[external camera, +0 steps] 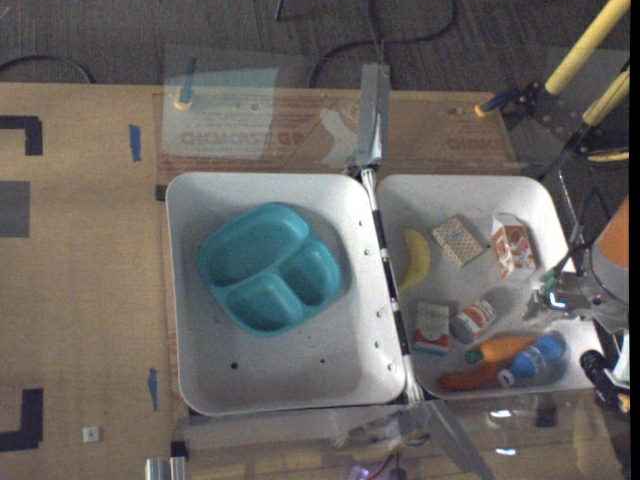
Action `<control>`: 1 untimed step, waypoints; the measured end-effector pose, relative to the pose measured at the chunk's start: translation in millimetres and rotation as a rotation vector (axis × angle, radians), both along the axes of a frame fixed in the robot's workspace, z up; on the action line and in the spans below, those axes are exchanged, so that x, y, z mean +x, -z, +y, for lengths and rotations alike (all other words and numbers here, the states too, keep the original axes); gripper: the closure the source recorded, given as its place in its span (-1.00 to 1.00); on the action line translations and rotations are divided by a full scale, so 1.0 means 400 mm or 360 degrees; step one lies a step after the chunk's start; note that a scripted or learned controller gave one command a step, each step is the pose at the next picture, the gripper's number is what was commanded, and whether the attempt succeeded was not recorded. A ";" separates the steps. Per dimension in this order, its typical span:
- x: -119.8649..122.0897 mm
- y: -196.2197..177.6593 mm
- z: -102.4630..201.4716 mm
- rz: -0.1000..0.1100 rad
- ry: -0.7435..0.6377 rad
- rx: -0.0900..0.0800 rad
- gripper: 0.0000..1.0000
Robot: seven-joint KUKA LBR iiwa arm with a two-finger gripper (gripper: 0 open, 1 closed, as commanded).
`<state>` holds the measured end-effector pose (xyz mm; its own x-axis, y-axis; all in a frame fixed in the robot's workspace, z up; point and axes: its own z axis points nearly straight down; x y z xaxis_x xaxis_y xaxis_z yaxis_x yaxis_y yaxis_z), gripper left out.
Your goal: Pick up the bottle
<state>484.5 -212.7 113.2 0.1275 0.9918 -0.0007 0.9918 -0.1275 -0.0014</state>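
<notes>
Bottle: we spot the clear plastic bottle (532, 360) with its blue label lying on its side near the 5 o'clock corner of the right bin (470, 193), cap end towards 8 o'clock.
Neighbours: an orange carrot (505, 348) lies touching the bottle at its 10 o'clock side, a red piece (462, 379) sits just beside its cap end, and a small can (473, 320) lies near, up at 10 o'clock.
Further off: a banana (416, 257), a cracker box (460, 240) and a carton (513, 247) lie well apart, around 11 o'clock from the bottle.
Left bin: the left bin (200, 368) carries a teal divided plate (268, 267), not our concern.
Gripper: the gripper (552, 298) sits at the bin's 3 o'clock edge, near 12 o'clock of the bottle; open or closed, we cannot tell, and nothing shows between its tips.
Handling: we judge it light, thin-walled, smooth and ready to roll or squash.
Where to hold: we'd go across the labelled mid-body, clear of the carrot.
Risk: the near wall crowds the approach.
</notes>
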 end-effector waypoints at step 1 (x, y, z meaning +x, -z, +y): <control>0.000 0.000 -0.001 0.0000 0.0001 0.0001 -1.00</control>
<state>484.4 -213.0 113.2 0.1281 0.9918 -0.0004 0.9918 -0.1281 -0.0017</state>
